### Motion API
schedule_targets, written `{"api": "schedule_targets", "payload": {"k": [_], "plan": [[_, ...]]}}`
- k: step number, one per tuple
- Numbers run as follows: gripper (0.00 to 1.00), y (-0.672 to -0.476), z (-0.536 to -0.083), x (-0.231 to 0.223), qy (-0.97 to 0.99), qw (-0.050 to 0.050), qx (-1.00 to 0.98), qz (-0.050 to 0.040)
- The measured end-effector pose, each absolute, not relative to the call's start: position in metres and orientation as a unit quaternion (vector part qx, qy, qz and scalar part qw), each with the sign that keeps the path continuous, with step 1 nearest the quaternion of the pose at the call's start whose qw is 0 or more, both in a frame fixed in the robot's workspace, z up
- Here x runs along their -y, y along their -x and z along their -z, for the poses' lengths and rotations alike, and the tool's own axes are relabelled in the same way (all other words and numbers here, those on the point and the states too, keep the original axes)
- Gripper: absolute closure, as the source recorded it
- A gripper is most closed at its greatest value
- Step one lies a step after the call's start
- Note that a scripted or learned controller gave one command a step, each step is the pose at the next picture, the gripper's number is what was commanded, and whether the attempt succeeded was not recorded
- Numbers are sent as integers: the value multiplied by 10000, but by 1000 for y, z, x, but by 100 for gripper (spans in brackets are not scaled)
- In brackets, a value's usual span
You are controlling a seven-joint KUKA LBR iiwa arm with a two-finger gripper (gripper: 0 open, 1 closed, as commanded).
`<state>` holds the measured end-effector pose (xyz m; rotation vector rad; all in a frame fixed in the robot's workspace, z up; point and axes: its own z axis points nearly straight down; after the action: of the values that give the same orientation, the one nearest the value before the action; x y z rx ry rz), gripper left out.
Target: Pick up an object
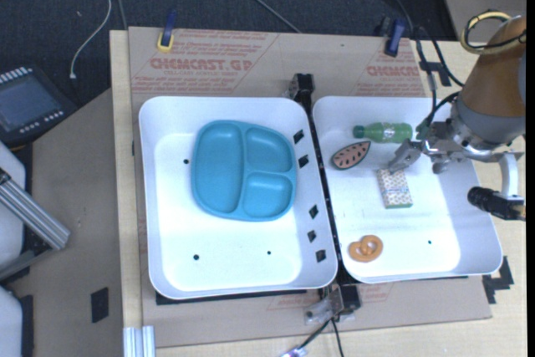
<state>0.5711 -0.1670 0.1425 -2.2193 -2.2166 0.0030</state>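
Two shallow white bins side by side on the tabletop [125, 180]. In the left bin [167, 247]: a blue divided plate [244, 170], lying flat. In the right bin [468, 251]: a green bottle [383, 131] on its side near the far wall, a watermelon slice [350, 155] just beside it, a patterned small packet [394, 188] mid-bin, a pretzel [365, 247] near the front. End effector [410, 153] low between bottle and packet, fingers slightly spread, pinching nothing.

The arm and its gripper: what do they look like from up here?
The arm is grey below a broad orange band, with a black cable looped over its top. The gripper is bare grey metal with thin fingers. A black fitting sticks out beside the wrist.
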Motion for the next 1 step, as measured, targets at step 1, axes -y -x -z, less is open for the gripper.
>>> {"api": "schedule_targets", "payload": {"k": [1], "plan": [[0, -570, -90, 166, 7071, 31, 7071, -12]]}}
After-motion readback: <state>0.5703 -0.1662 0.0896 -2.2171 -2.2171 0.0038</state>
